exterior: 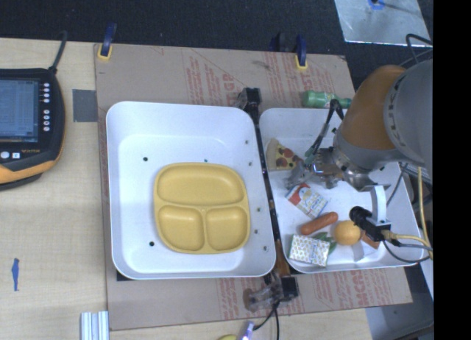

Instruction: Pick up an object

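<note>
At the near edge of the shallow white right bin lies a small flat box with a green and white print, and just beside it on the right a round yellow-orange toy fruit. A red toy sausage lies just behind the two, near both. Further in sits a small white packet with red and blue print. The gripper hangs low over the bin just behind that packet; whether it is apart or together cannot be told, and nothing is seen held in it. Behind it, by the bin's left wall, lies a toy pizza slice. The shallow white left bin holds a yellow plastic tray with three compartments. Past the right bin's far rim a green object lies on the brown cardboard sheet. A black and orange teach pendant rests on the pale wooden bench, well apart on the left
</note>
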